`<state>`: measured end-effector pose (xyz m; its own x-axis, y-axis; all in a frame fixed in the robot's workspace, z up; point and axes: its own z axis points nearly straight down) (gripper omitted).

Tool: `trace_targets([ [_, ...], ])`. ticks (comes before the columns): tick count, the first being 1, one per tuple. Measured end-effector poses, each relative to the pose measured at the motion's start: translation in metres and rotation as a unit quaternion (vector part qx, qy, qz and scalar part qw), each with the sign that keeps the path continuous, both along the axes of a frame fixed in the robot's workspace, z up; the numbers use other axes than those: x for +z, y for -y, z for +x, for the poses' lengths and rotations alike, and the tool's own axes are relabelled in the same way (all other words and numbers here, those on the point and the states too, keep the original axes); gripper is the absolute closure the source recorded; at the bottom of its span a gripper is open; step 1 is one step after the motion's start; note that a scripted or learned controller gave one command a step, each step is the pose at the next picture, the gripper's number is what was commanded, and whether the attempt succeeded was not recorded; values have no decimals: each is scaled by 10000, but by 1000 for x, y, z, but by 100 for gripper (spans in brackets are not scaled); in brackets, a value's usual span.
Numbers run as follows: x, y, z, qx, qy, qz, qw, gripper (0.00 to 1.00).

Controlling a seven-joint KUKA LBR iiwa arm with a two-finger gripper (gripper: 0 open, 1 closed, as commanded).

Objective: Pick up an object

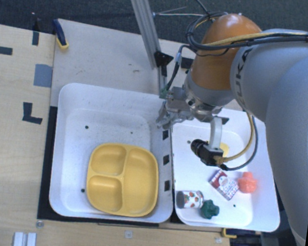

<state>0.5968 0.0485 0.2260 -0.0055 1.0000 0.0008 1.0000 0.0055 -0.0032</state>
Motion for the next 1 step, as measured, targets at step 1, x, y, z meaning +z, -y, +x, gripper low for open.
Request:
trace_targets([
  [1, -5, -53, -16, 2, -4, -3, 10000, 100],
])
